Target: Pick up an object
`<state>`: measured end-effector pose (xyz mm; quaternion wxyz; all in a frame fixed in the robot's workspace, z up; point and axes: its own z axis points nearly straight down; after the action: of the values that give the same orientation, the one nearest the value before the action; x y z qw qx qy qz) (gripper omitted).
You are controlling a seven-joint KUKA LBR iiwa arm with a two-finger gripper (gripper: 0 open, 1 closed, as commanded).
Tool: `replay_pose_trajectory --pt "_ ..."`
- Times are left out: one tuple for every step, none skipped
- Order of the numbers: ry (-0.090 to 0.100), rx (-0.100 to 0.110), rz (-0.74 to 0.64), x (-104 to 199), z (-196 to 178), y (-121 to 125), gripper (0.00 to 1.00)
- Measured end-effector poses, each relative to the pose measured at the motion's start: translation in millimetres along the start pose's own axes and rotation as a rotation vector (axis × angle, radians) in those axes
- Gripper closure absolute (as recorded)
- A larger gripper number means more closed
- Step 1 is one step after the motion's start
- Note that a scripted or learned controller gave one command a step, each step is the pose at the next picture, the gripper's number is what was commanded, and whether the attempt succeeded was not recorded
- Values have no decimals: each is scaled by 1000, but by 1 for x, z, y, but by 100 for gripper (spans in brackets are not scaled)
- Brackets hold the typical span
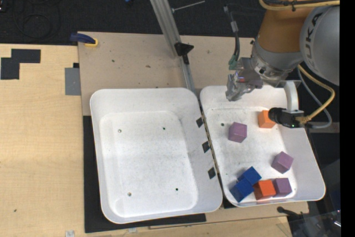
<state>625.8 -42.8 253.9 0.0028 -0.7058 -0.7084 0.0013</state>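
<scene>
The claw (235,91) was hanging over the upper left corner of the right bin (310,175), and honestly I couldn't tell how it was set, too small and dark against the arm. Nothing looked held. Closest pick was the purple cube (237,132) just below it in the frame, sitting alone on bare white, so I'd have gone straight down on that one, squared up to its faces. An orange cube (265,119) sat right of it; the lower right of the bin had a crowded bunch: blue blocks (245,183), another orange one (265,189), two purple. Too tight, skip those. Left bin (105,102) sat beside it on a light wooden bench (33,136), with a slanted metal rail (163,14) behind.
</scene>
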Motion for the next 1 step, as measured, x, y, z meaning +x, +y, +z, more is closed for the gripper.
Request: replay_pose_trajectory --pt "0 -1 0 49 3 -12 100"
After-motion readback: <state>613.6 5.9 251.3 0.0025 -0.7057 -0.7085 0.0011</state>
